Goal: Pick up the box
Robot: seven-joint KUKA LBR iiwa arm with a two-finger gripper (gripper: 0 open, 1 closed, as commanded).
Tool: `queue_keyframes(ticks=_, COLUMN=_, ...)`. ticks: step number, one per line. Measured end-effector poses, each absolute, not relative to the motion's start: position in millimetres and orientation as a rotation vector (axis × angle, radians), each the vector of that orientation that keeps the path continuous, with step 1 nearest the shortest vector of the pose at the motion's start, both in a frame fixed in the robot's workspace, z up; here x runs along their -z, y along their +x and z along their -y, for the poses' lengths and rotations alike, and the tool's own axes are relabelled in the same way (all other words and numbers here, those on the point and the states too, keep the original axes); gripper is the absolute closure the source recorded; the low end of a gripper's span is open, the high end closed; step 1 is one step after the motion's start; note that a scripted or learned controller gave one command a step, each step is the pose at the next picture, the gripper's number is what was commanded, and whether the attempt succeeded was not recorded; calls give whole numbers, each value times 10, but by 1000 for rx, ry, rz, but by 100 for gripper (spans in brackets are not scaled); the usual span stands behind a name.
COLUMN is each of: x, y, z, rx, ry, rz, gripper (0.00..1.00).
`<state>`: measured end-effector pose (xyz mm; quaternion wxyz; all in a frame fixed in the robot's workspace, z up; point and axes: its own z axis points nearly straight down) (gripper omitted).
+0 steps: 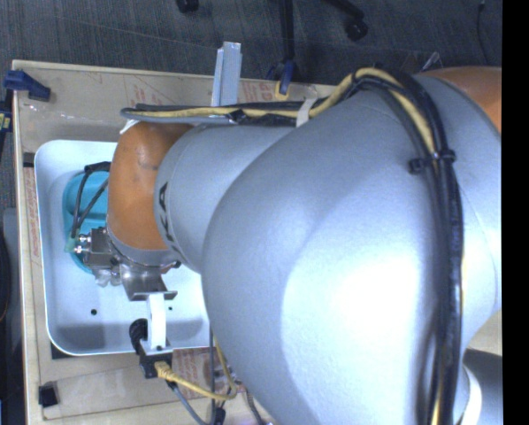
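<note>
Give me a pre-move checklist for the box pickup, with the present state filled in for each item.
1. Arm position: ok. The grey arm with its orange band reaches over the shallow white left bin.
2. Box located: cannot tell. A blue rounded object lies under the wrist; no box shape is recognisable.
3. Pincer state: cannot tell. The wrist hardware hides it.
4. Something held: cannot tell. Nothing is visible between fingers.
5. Cable clearance: ok. The yellow and black cable bundle runs along the arm, clear of the bin.
6. Right bin view: not ok. The arm's grey body blocks it.
</note>
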<state>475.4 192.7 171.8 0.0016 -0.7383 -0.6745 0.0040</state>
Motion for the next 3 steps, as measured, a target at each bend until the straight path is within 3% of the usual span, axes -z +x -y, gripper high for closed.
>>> queue_keyframes(ticks=1, x=-1075, y=4938, z=-1124, rx=-16, ry=-1879, rz=2507, gripper=100)
queue_keyframes(ticks=2, x=-1887, y=4767, z=-958, rx=-9, ry=-1737, rz=2612, gripper=100)
queue_keyframes(ticks=3, x=-2491, y=4768, z=-1631, rx=-9, ry=-2176, rz=2265, gripper=100)
